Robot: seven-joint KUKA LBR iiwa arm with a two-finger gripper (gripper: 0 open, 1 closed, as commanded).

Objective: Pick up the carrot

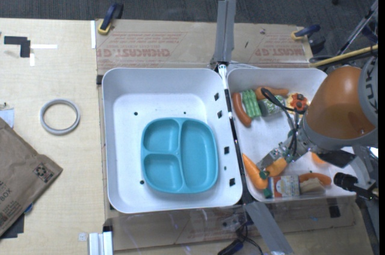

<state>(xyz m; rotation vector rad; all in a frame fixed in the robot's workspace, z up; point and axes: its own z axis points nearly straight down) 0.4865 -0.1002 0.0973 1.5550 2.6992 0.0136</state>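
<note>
The carrot (254, 172) is a long orange piece lying along the left wall of the right bin (274, 74), near its front corner. My gripper (275, 159) hangs low in that bin, just right of the carrot's upper end. A small orange piece (277, 168) sits directly under the gripper tip; I cannot tell if it is touched. The grey arm with its orange band (337, 104) covers the right part of the bin.
The right bin also holds a red sausage (242, 108), a green item (251, 104), an orange piece (272, 91) at the back, another orange piece (316, 177) and a small carton (287, 186) at the front. A blue divided plate (180, 154) lies in the left bin (120, 127).
</note>
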